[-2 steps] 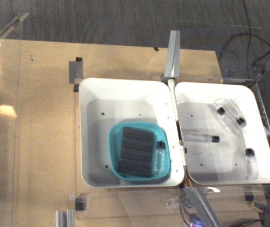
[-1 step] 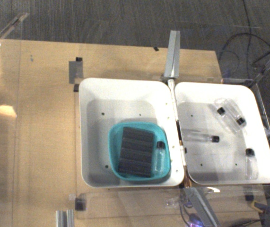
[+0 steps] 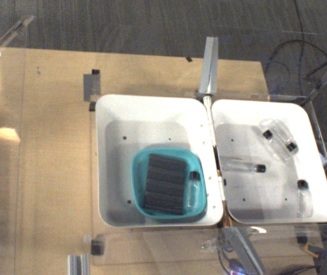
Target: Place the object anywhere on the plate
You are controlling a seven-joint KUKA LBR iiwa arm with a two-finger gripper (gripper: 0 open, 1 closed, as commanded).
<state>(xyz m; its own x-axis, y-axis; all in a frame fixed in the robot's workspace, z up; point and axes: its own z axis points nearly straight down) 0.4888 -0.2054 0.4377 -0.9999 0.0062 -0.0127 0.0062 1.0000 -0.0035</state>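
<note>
A teal plate (image 3: 142, 173) sits in the left white bin (image 3: 114, 130), toward its front right corner. On the plate lies a dark ribbed block (image 3: 164, 183), and beside it on the plate's right side lies a clear vial with a black cap (image 3: 193, 189). In the right bin (image 3: 318, 153) lie several more clear vials with black caps: two close together near the back (image 3: 279, 136), one on its side at the middle (image 3: 244, 167), and one at the front right (image 3: 303, 196).
A grey metal post (image 3: 209, 67) stands behind the seam between the bins. Small black brackets (image 3: 95, 73) sit on the wooden bench at the left bin's corners. Cables run at the far right.
</note>
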